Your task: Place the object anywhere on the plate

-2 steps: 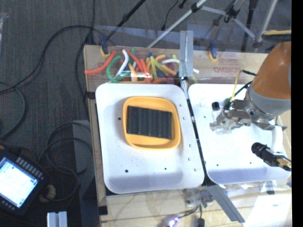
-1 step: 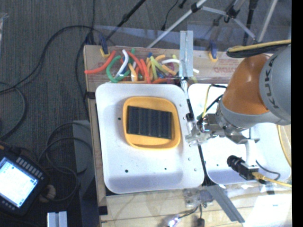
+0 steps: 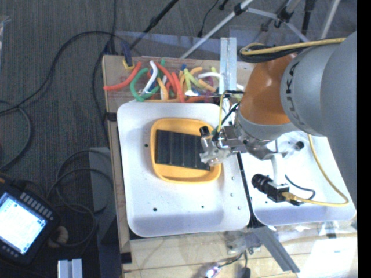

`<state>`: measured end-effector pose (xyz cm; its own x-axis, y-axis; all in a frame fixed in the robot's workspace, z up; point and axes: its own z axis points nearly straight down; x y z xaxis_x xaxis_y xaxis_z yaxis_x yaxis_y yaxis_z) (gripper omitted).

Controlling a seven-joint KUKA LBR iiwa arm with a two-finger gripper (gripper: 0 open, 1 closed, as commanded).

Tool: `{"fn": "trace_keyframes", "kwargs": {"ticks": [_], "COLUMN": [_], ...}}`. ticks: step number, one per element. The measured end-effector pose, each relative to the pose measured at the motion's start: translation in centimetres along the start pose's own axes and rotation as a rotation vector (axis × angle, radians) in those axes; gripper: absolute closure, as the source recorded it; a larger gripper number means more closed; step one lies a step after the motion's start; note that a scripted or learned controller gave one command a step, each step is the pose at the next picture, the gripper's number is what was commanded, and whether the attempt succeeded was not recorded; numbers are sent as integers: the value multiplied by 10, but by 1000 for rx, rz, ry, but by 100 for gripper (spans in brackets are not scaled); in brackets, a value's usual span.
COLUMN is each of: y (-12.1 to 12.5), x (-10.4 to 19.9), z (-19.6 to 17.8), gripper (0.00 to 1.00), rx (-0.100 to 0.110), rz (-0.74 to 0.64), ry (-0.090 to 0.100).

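Note:
A yellow plate (image 3: 159, 169) with rounded corners lies in the left white bin (image 3: 174, 213). A dark, ribbed rectangular object (image 3: 177, 149) lies flat on the plate and covers most of its middle. My gripper (image 3: 210, 151) hangs over the plate's right rim, right at the dark object's right edge. The grey arm with its orange band (image 3: 264, 94) reaches in from the right above the divide between the bins.
The right white bin (image 3: 324, 204) lies partly under the arm. A tangle of coloured cables (image 3: 165, 80) sits along the bench's back edge. An upright metal post (image 3: 228, 62) stands behind the bins.

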<state>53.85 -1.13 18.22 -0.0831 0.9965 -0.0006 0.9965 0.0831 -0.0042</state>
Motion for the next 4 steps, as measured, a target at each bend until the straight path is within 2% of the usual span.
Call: {"fn": "trace_keyframes", "kwargs": {"ticks": [1,2,3,4], "y": [54,54,107,132], "x": [25,25,64,29], "z": [0,0,-48,-50], "gripper": [100,0,0,0], "rx": [-1,-1,-3,-2], "rz": [-77,-77,-99,-72], "ry": [0,0,-2,-2]}}
